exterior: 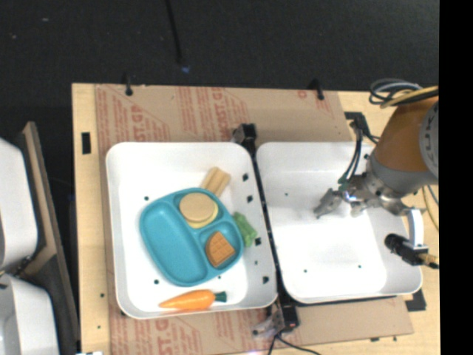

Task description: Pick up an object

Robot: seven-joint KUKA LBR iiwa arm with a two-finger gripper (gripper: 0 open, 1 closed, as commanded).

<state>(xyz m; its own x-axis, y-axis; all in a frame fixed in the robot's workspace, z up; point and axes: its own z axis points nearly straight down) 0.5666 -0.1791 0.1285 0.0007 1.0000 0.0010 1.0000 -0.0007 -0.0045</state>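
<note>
Gripper [334, 200] sits over the right bin [295, 272], fingers apart, holding nothing. Left bin [126, 287] holds 1 blue tray [170, 242] and 1 carrot [191, 299].

Two shallow white bins are set side by side on a cardboard sheet [170, 113] over a pale wooden bench [83, 220]. The left bin [122, 198] and right bin [332, 272] are joined by black clips, one at the top [244, 133]. A dark floor is seen behind, crossed by a black cable [174, 28]. White containers [15, 205] are seen at the far left edge
</note>
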